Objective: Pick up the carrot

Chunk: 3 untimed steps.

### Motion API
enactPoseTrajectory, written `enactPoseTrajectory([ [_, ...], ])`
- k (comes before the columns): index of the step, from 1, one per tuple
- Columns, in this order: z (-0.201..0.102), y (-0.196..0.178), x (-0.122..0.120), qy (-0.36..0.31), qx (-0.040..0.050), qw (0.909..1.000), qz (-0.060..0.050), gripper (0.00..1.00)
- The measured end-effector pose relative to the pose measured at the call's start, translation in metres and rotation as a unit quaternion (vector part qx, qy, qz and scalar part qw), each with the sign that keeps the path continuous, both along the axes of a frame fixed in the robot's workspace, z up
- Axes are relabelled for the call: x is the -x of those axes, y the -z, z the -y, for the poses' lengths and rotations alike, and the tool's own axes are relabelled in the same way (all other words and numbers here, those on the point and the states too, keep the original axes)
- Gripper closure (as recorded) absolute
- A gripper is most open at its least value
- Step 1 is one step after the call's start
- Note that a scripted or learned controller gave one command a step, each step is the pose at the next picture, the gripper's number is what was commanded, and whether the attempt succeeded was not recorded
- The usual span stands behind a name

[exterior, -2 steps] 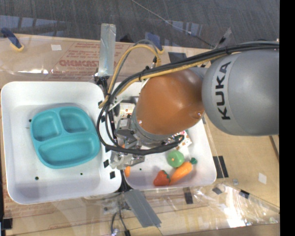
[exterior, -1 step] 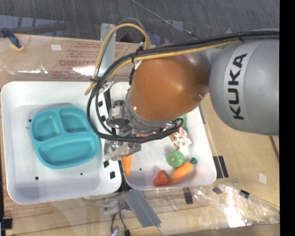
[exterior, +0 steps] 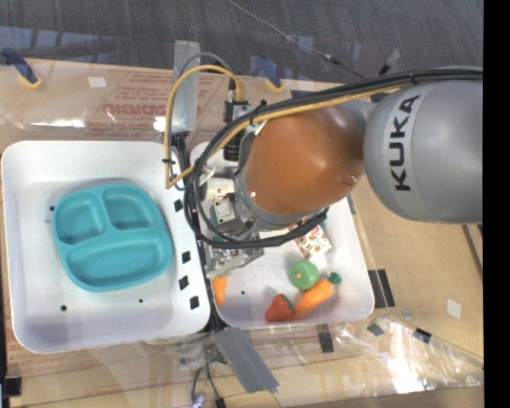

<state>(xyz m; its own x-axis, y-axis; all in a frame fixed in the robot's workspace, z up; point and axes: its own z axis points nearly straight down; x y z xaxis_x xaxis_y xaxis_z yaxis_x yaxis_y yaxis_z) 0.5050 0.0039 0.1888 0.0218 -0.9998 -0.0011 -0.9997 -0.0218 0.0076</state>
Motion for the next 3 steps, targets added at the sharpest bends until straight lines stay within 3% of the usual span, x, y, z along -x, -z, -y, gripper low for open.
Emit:
enactPoseTrajectory([
  [1, 0.033, 0.000, 0.028, -0.285, -0.0024, 0.9585, 0.001, 1.00],
  [2, 0.167, -0.107, 0.028, -0.358, -0.0003, 0.9336, 0.004, 1.00],
  [3, 0.156, -0.150, 0.010, -0.512, -0.0028, 0.8589, 0.006, 1.00],
])
